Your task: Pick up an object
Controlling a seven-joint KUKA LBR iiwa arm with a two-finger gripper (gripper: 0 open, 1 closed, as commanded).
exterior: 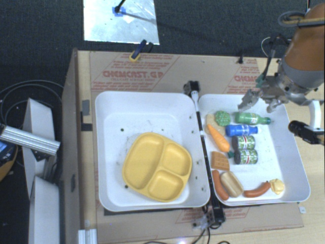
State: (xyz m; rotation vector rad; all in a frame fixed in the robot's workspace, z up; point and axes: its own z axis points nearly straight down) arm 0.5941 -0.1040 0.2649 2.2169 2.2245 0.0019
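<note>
Arm: grey with an orange band, reaching in from the upper right of the frame, its wrist above the far right corner of the right bin.
Pincer: spread, the two fingers splayed apart with nothing between them, hanging over the upper part of the right bin, just above the green bottle.
Green bottle: lying on its side near the bin's top edge, cap pointing right (closest item to the fingers, not touched).
Blue can: on its side just below the green bottle.
Two dark green cans: stacked one under the other, below the blue can.
Broccoli: left of the green bottle, near the divide between the bins.
Carrot: slanted, below the broccoli.
Cracker: square, tan, under the carrot's lower end.
Hot dog bun: lower left of the right bin, beside a sausage along the bin's left wall.
Second sausage: curved, lower middle, next to a small yellow piece.
Left bin: centre of the frame, holding a yellow divided tray.
Surface: brown cardboard with red lettering under both bins.
</note>
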